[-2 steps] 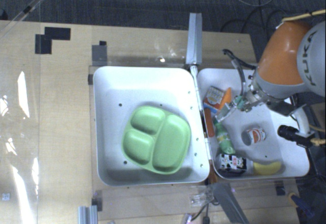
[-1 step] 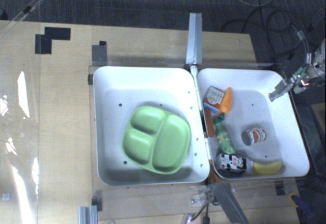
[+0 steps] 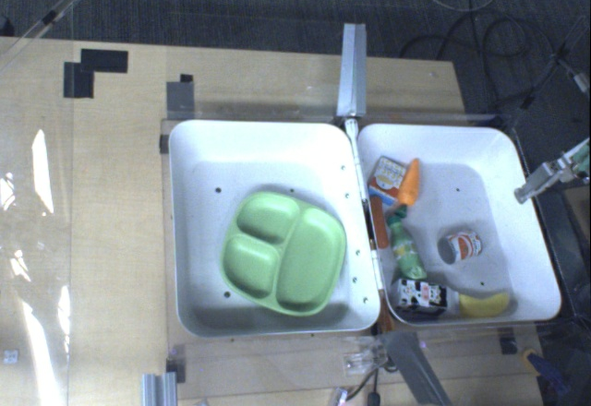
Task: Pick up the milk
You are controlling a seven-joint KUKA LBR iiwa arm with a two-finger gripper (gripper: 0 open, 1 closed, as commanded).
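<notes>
Nearest the camera, along the near wall of the right bin [image 3: 531,210], lie two things side by side: a small black-and-white patterned carton — the milk [image 3: 422,294], flat on its side in the near-left corner — and a smooth yellow banana [image 3: 485,304] just to its right, curved against the rim. Both bins are shallow, glossy white plastic with rounded corners.

Up the right bin's left wall runs a cluster: green leafy vegetable pieces [image 3: 404,245] just beyond the milk, then an orange carrot [image 3: 408,183] tilted beside a small printed box [image 3: 388,173] at the far-left. A short can [image 3: 460,245], lying on its side with its round metal end showing, sits alone near the middle of the bin floor. The floor to the can's right and far side is open white plastic, so room lies there, while the milk is hemmed by the corner walls and the greens.

A pale green divided plate [image 3: 284,253], matte with three rounded wells, lies in the left bin [image 3: 199,173], towards its near side.

At the right edge, over the right bin's rim, the grey tool [image 3: 547,178] reaches in, well apart from the milk; whether its fingers are apart or together I cannot tell. Pale wooden tabletop [image 3: 83,210] spreads left.
</notes>
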